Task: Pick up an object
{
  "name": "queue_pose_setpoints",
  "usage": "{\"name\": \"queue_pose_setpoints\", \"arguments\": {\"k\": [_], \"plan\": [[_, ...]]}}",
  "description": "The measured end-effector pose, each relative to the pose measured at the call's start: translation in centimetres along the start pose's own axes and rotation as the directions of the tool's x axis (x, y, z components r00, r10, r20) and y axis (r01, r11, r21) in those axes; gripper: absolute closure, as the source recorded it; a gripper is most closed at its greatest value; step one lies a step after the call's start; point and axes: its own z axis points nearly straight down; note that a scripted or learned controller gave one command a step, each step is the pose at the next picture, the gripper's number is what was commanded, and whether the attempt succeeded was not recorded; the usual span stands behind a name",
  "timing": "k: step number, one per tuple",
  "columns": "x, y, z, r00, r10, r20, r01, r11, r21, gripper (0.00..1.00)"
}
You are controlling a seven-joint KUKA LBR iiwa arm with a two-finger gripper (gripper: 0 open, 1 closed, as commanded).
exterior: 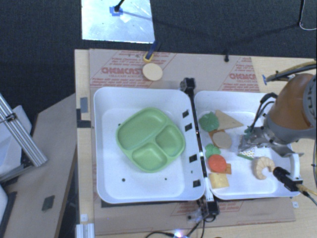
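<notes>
Camera view, slanted top-down. Gripper [250, 144] down inside right bin [237, 99], near its right-hand middle, arm entering from frame right. Jaws' state: cannot tell — metal tip blurred against the bin floor, nothing visibly caught.

Key relation for the pick: closest items lie just below and to the left of the tip.
- small green-and-white piece [246, 155] touching or nearly under the tip, short, axis roughly left-right
- croissant-shaped piece [262, 166] just below-right of the tip, curved, long axis roughly up-down in frame
- tan round piece [222, 140] just beside the tip, to its left
- tan triangular slice [229, 120] up-left, point toward frame right
- green leafy lump [208, 121] further left, by the divider
- red round piece [216, 163] and yellow cracker [219, 181] down-left, well apart from the tip

Judgement: green-and-white piece the likeliest target — almost no sideways travel needed.

Count, right bin: seven clear items, one of each; small green bit beside the red piece, too small to identify.
Count, left bin [106, 133]: one green divided plate [150, 139], three compartments, nothing in them.
On table [208, 66] behind the bins: one tan disc [152, 72].
Bins: two.
</notes>
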Motion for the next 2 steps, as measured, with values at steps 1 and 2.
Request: {"name": "queue_pose_setpoints", "arguments": {"k": [1, 2], "plan": [[0.6, -0.1, -6.0, 1.0, -0.006, -0.012, 0.006, 1.0, 0.016, 1.0], [0.5, 0.3, -11.4, 1.0, -0.006, -0.011, 0.007, 1.0, 0.015, 1.0]]}}
